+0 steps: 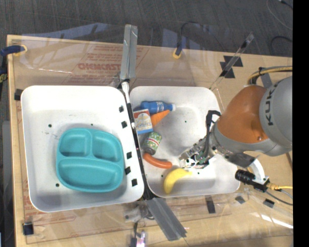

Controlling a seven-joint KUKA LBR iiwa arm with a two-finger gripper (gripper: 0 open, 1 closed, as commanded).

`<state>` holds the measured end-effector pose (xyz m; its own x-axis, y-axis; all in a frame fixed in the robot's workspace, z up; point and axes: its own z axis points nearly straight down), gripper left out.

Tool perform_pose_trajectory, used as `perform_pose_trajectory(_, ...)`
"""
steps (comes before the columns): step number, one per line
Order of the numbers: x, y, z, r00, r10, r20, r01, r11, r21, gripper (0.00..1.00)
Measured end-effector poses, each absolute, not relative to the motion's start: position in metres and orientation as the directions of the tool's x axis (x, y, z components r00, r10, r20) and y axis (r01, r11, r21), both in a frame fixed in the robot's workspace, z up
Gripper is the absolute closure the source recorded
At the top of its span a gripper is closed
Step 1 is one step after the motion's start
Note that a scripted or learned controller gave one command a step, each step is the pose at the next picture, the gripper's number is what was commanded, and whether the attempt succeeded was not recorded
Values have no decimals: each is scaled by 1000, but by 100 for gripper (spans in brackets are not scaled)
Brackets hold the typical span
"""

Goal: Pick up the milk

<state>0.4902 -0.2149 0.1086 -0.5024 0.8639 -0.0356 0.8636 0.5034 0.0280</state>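
The milk [142, 121] is a small white and red carton lying against the left wall of the right bin [195, 99]. A blue bottle [157, 107] lies just behind it and an orange carrot [160, 118] lies beside it on the right. My gripper [192, 159] hangs low over the front middle of the right bin, well to the right of the milk and just above the banana [175, 179]. Nothing shows held in it.
A green can [152, 142] and a red sausage [157, 161] lie between the milk and the gripper. A teal divided plate [90, 159] sits in the left bin [41, 102]. The arm's orange band [241, 118] covers the right bin's right side.
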Motion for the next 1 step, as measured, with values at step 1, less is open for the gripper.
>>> perform_pose_trajectory(1, 490, -215, 109, -502, 864, -36, 864, 503, 28, 0)
